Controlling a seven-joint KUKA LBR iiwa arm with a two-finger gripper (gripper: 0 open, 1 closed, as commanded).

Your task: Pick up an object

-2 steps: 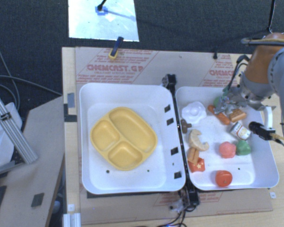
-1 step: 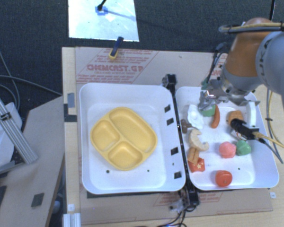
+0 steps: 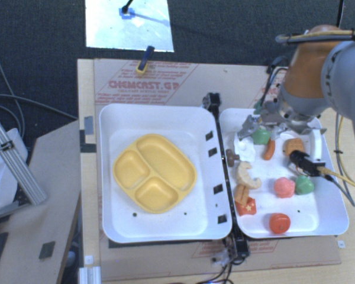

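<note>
I read "CHEMCAST" on the board (image 3: 143,85) beyond the bins; my gripper (image 3: 257,126) hovers at the right bin's (image 3: 328,218) far edge, its state unclear to me.

two white bins (image 3: 165,114), one yellow tray (image 3: 154,171), roughly ten toy foods (image 3: 279,222)

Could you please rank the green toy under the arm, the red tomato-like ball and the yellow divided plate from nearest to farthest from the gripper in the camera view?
From the gripper:
1. Green toy, just below it, at the right bin's top.
2. Red ball, at the right bin's near edge.
3. Yellow plate, across in the left bin.
</note>
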